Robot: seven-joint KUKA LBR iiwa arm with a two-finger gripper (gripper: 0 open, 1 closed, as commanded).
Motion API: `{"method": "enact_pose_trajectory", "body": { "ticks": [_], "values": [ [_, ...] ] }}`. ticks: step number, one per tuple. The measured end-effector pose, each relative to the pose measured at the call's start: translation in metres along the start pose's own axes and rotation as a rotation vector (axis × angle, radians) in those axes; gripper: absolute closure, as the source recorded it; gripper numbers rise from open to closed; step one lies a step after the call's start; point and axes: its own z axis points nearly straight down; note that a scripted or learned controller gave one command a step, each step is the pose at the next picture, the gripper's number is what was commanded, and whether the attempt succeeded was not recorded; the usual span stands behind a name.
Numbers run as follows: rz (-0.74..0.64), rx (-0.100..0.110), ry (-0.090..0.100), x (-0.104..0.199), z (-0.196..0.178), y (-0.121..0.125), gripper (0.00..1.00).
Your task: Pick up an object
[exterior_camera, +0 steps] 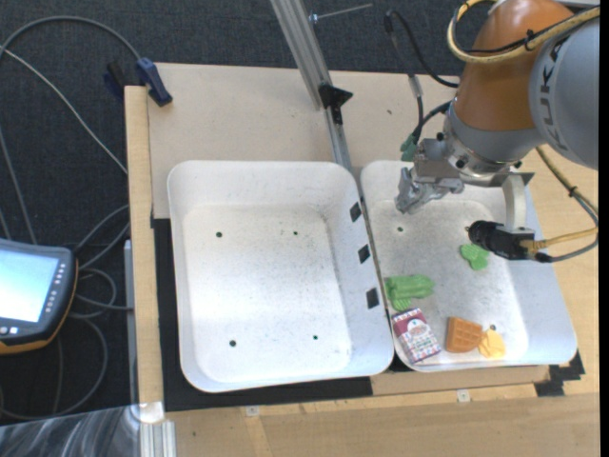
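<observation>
- The grey arm (pixel 533 84), orange-banded above the wrist, reaches in from the right over the far end of the right bin (pixel 547 322).
- Its gripper (pixel 411 198) hangs over the far left part of that bin; whether the jaws are apart or together cannot be told from this angle, and nothing is seen between them.
- A green ridged object (pixel 409 288) lies by the bin's left wall, nearer than the gripper and well apart from it.
- Just nearer than it, a small red-and-white packet (pixel 415 336) rests against the near left corner.
- An orange waffle-like piece (pixel 463 335) sits to the right of the packet, touching a yellow piece (pixel 492 344) on its right side.
- A small light-green object (pixel 474 256) lies right of centre, just beside a black fitting (pixel 495 239) on the arm's cabling.
- The left bin (pixel 262 274) sits alongside on the wooden counter (pixel 238 112).
- A handheld screen (pixel 29 288) lies off the counter at far left.
</observation>
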Motion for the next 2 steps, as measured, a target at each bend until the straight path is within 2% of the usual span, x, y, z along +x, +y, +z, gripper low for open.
{"method": "enact_pose_trajectory", "body": {
  "ticks": [2],
  "values": [
    [0.0,0.001,0.0,0.091,-0.005,-0.033,1.0]
  ]
}}
